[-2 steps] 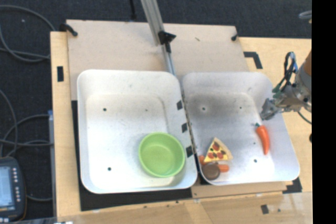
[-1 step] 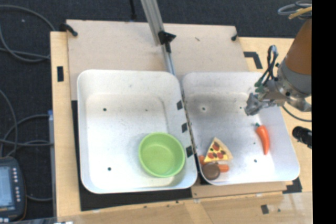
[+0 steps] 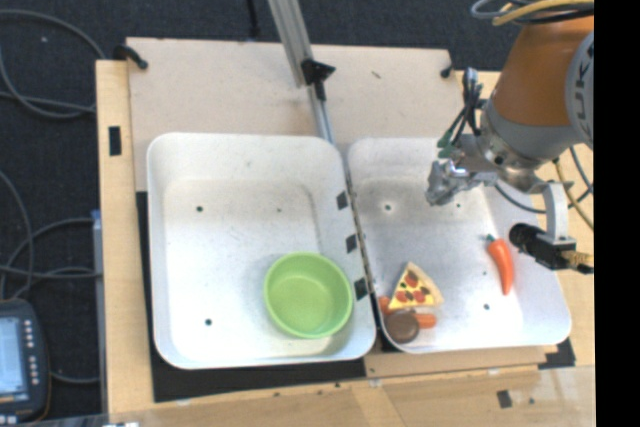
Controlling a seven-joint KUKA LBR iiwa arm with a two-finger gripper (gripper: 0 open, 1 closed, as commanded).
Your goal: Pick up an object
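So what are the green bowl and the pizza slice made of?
The green bowl looks like plastic: one even lime colour, smooth, slightly glossy. The pizza slice seems a toy, likely plastic or rubber, with flat painted red dots; it is too small to be sure.

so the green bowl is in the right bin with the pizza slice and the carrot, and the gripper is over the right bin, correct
Not quite. The green bowl sits in the left bin, not the right one. The camera view shows it there. The rest holds: the pizza slice and carrot lie in the right bin, and the gripper is over that bin.
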